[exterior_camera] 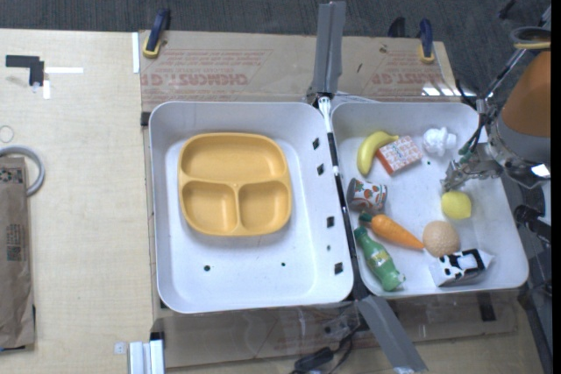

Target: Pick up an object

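From my remote station I see the hand (463, 171) low in the right bin (500, 276), just above a lemon (456, 205); I cannot tell whether it is released or clenched, and nothing shows in its grasp, so I judge the pick not yet made. Around it lie a banana (374, 151), a red-and-white box (400, 155), crumpled white paper (438, 139), a carrot (396, 232), a green bottle (379, 260) and a tan ball (441, 236). The bin's right wall is near; the left bin (175, 276) holds a yellow divided tray (235, 184).
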### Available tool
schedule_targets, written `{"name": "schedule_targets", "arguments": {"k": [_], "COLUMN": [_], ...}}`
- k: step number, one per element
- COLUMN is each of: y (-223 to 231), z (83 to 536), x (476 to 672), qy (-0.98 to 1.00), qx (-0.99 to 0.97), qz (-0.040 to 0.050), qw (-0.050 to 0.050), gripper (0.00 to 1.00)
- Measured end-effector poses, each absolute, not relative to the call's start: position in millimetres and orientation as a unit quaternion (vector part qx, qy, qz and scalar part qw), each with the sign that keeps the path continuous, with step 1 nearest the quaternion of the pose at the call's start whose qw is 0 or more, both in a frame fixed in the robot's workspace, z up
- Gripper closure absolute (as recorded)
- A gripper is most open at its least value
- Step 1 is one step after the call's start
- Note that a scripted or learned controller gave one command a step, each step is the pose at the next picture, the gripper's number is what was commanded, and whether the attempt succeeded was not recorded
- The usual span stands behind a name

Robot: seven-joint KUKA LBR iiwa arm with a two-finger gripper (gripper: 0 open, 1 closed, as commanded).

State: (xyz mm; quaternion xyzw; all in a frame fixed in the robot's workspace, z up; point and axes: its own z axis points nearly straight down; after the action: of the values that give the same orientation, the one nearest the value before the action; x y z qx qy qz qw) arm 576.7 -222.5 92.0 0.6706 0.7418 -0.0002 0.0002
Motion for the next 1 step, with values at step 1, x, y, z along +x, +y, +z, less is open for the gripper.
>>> {"name": "schedule_targets", "arguments": {"k": [1], "y": [-210.4], "z": [92.9], "x": [615.2], "qy": [0.866], "qx": [0.5], "qz": [0.0002], "qw": [0.002], "gripper": [1.0]}}
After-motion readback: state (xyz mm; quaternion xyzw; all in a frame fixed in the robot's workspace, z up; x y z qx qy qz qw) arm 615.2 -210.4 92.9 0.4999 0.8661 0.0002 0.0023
